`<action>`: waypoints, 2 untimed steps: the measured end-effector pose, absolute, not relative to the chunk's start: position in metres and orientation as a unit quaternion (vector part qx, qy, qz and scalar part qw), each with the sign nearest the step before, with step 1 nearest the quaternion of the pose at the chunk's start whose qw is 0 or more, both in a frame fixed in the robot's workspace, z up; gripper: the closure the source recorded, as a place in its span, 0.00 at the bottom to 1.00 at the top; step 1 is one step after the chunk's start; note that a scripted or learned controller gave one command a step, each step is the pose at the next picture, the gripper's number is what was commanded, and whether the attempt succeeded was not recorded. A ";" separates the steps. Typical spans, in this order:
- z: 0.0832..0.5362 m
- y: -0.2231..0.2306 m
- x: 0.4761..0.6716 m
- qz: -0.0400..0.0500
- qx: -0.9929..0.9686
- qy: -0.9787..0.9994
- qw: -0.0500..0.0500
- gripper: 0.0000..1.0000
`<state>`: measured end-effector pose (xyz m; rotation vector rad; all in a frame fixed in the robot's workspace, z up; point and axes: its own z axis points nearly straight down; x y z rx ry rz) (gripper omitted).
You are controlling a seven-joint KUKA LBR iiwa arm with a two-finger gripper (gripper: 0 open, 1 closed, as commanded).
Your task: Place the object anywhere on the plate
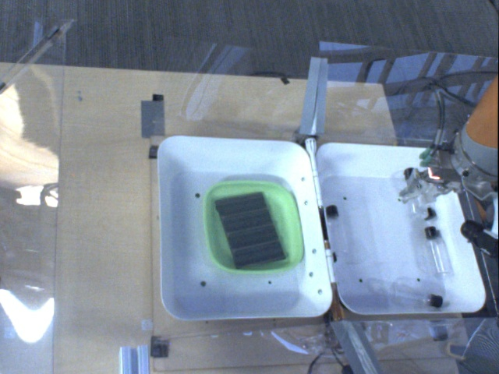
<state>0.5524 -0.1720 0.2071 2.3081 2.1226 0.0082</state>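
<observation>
A lime-green square plate (290, 209) sits in the middle of the left white bin (179, 209). A dark grey ridged block (249, 229) lies flat on the plate, turned slightly from the plate's sides. My gripper (425, 187) hangs over the upper right part of the right bin (366, 162), well to the right of the plate and the block. The arm's grey and orange wrist (479, 135) comes in from the right edge.
Small black pieces (331, 209) (429, 231) (435, 301) and clear tube-like parts (438, 255) lie in the right bin. A grey metal post (314, 100) stands behind the divider between the bins. The wooden bench (86, 209) stretches to the left.
</observation>
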 end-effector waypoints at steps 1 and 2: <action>0.136 -0.109 0.488 0.001 0.717 0.698 0.001 1.00; 0.186 -0.045 0.529 0.003 0.692 0.722 0.003 1.00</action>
